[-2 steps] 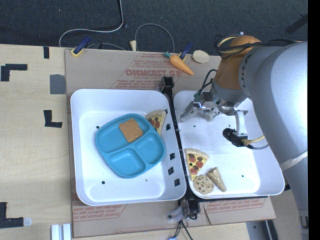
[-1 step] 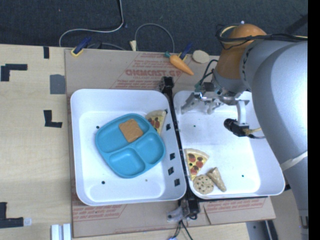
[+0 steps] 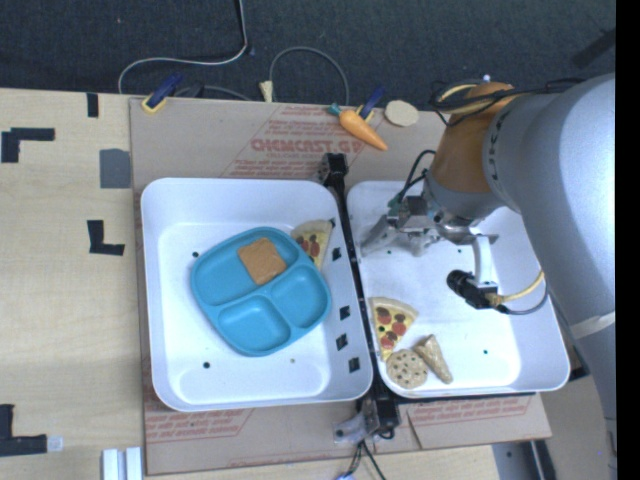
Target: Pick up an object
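Gripper (image 3: 392,233) low in the upper part of the right bin (image 3: 535,368), reaching leftward from the grey arm (image 3: 560,168) that fills the right of the frame. Metal fingers (image 3: 378,236) pointing toward the divider between the bins, tips close above the white floor. Cannot tell how far apart the tips stand; nothing visible between them, nothing seen gripped.

In the lower left of the right bin, three toy foods clustered together. Pizza slice (image 3: 392,320) lying flat, crust edge toward the upper left, point toward the lower right, long axis running on that diagonal. Just below it, round cookie (image 3: 405,368) with dark chips, touching or nearly touching the slice's tip. Beside the cookie on the right, a tan wedge (image 3: 435,358), narrow end up, long axis slightly tilted from vertical in the frame. All three well apart from the gripper, lower in the bin.

In the left bin (image 3: 160,268), blue divided plate (image 3: 262,293) set on a diagonal, with a brown toast square (image 3: 263,260) in its upper compartment. Second pizza slice (image 3: 315,238) at the plate's upper right edge, near the divider.

Above the bins on the cardboard, toy carrot (image 3: 362,130) with its tip toward the lower right, and a pale round disc (image 3: 402,114) just to its right.
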You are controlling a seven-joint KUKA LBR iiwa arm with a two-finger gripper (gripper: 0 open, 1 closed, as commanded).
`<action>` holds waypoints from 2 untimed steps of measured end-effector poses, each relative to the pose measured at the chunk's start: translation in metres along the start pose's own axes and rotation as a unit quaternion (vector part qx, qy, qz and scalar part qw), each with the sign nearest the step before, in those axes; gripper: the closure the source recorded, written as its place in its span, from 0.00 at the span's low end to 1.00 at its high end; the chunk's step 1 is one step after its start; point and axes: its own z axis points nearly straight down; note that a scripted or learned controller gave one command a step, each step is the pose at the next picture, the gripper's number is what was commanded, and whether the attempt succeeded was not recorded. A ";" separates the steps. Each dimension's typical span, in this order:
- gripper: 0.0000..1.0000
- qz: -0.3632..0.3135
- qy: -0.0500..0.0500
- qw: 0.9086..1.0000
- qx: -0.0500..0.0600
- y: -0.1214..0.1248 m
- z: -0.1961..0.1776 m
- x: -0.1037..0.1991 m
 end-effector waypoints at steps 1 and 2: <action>0.00 -0.001 0.001 1.000 -0.001 0.045 0.001 -0.028; 0.00 -0.001 0.000 1.000 0.000 0.035 0.001 0.000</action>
